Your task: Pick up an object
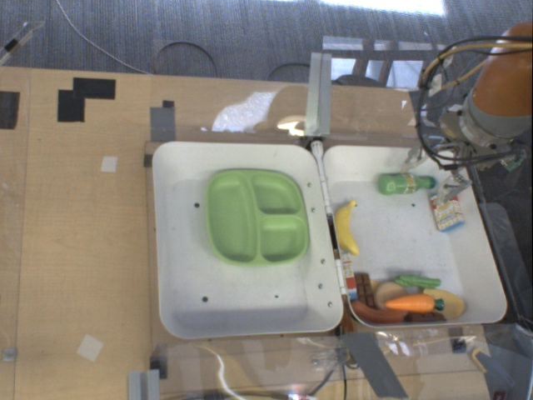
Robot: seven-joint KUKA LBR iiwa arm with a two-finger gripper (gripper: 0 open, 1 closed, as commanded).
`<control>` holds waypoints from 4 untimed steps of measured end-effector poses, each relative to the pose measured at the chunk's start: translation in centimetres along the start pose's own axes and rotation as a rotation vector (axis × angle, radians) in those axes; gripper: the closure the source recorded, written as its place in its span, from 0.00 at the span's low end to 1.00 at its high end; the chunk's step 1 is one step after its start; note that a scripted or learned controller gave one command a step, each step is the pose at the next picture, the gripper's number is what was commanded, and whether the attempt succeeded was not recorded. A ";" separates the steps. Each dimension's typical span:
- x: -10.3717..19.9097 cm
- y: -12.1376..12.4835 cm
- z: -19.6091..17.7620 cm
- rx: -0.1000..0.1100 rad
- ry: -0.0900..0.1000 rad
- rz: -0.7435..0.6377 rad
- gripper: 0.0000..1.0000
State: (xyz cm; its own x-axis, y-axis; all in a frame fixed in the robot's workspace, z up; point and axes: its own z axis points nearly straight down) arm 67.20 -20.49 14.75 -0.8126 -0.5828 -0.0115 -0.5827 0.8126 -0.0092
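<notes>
Bench of pale wood (83,248) carries two shallow white bins side by side. The left white bin (179,290) holds a light green plastic divided tray (254,217) lying flat near its middle. The right white bin (475,257) holds a green bottle (405,183) lying on its side near the far edge, a small white carton with red and blue print (448,214) just right of it, a yellow banana (346,228) along the left wall, and a huddle of toy food in the near corner: an orange carrot (410,303), a green vegetable piece (418,282), a tan bread-like piece (388,291) and a dark brown sausage-like piece (379,313), touching one another. The two-finger gripper (435,169) hangs at the far right of that bin, between the green bottle and the carton and just above them; whether its claw is released or clenched cannot be told, and nothing is seen between it.
</notes>
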 end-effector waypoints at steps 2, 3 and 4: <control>-4.0 5.7 4.8 -0.004 0.000 -0.313 0.00; -3.9 5.5 5.8 -0.003 0.000 -0.158 0.00; -4.2 5.3 4.4 0.005 -0.010 -0.159 1.00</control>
State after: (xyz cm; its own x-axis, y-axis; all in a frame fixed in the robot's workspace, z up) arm 67.60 -13.68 10.35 -0.7100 -0.7039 -0.0197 -0.7038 0.7102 -0.0164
